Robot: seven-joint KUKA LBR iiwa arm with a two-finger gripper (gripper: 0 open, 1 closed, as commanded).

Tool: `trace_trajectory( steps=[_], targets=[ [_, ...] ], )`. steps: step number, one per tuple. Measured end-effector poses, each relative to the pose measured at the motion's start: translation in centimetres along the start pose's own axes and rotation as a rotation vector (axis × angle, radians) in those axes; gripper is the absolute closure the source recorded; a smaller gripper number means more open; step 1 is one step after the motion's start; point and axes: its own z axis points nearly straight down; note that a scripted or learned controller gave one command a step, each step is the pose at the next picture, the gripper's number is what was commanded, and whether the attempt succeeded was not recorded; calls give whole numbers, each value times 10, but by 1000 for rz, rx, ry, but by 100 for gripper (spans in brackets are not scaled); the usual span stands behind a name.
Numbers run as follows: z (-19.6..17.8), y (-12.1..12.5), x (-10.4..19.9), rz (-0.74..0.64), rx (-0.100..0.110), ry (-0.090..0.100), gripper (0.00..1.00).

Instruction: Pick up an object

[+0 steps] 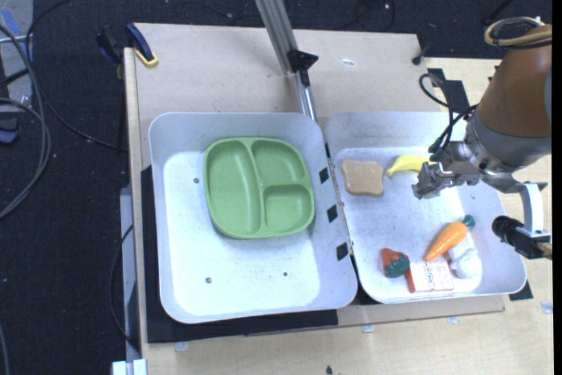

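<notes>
The right bin (399,132) holds a slice of toast (362,178), a yellow banana (405,164), an orange carrot (447,240), a red and green strawberry-like piece (394,263), a red and white carton (429,277) and a small white object (465,262). My gripper (429,181) hangs over the right bin, just right of the banana's end and above the carrot. Nothing shows between its fingers.
A green divided plate (260,187) lies in the left bin (184,277). A metal pole (272,4) slants from the top down to the seam between the bins. The grey arm with its orange band (522,88) stands at the right edge.
</notes>
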Motion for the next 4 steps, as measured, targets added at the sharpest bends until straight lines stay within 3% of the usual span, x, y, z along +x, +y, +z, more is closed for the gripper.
trace_trajectory(
  steps=[4],
  targets=[
    [-10, 55, 211, -7, 0, 2, 100]
  ],
)
